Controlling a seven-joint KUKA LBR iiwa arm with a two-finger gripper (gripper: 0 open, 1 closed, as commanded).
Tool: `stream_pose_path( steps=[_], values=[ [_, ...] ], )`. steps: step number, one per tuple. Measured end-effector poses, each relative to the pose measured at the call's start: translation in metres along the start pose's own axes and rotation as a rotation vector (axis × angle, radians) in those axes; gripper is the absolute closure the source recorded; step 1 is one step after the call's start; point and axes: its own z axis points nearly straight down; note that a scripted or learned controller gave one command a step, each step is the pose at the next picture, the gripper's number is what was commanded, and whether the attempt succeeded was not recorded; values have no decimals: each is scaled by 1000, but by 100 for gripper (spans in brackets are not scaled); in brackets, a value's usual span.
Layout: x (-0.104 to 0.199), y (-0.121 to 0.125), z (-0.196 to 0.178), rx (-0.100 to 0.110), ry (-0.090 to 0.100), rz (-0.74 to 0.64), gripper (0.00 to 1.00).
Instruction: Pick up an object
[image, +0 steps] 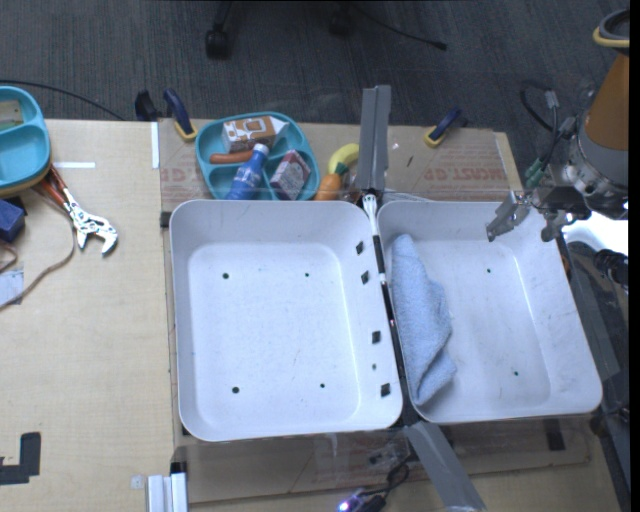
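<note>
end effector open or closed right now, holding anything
End effector: open, nothing between its fingers, above the right bin's upper right corner, apart from the blue towel.

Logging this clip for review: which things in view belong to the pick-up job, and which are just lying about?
Part of the job:
- blue cloth, lying along the left side of the right bin
- gripper, at that bin's upper right edge
- left bin

Lying about:
- blue divided tray of small items behind the bins
- wrench on the bench
- clamps
</note>
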Motion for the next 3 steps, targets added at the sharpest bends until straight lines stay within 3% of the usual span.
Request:
stream_pose_path(
  steps=[1,2,3],
  values=[
    [-24,-75,70,0,0,-35,0],
    [26,-65,172,-2,0,107,0],
    [26,-66,172,-1,0,107,0]
  ],
)
